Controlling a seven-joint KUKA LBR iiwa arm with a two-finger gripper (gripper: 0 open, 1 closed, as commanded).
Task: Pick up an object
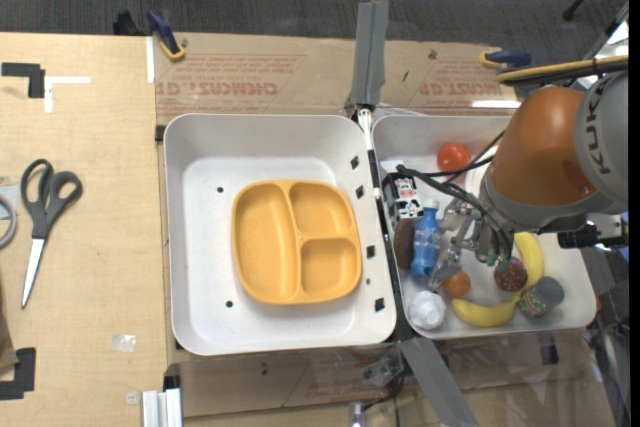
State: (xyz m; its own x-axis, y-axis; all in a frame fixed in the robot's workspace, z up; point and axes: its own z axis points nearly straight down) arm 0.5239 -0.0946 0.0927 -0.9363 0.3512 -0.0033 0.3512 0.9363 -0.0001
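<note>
In the right bin [575,310] lie a yellow banana [497,300] curving along its near edge, a blue bottle [425,242] (lying lengthwise), a red ball [453,156] toward the far edge, and a white ball [427,311].

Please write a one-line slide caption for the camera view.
Grey KUKA arm's two-finger gripper low over cluttered right white bin, near blue plastic bottle; yellow three-compartment plate in left bin.

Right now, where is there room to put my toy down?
Around the yellow divided plate, the left bin has bare white floor along its walls. The right bin is crowded: bananas, blue bottle, gripper.
</note>
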